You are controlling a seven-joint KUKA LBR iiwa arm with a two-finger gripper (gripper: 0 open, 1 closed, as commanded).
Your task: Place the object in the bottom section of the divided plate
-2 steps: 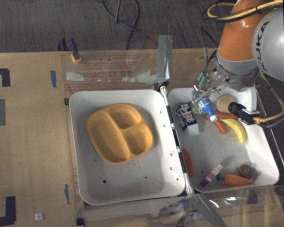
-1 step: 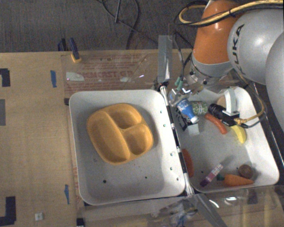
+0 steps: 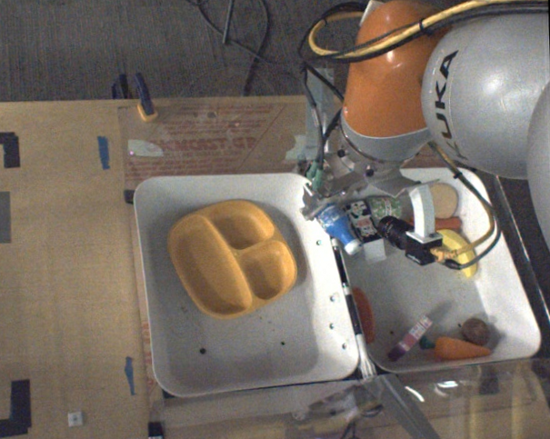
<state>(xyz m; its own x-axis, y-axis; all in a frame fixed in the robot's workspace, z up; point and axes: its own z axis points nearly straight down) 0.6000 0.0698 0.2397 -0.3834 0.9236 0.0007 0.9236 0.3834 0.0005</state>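
Note:
The yellow divided plate (image 3: 184, 263) lies in the left bin (image 3: 263, 360), tilted, with three hollow sections that hold nothing. My gripper (image 3: 334, 219) hangs over the wall between the two bins, just right of the plate's upper right edge. A small blue and white object (image 3: 337, 228) sits right at the gripper's tip, over the divider. The wrist hides how the object is gripped.
The right bin (image 3: 506, 295) holds an orange carrot (image 3: 460, 348), a brown ball (image 3: 476, 329), a purple and pink tube (image 3: 410, 337), a red-orange piece (image 3: 364, 316), a yellow item (image 3: 458, 248) and a peach round item (image 3: 445, 200). The arm covers that bin's upper part.

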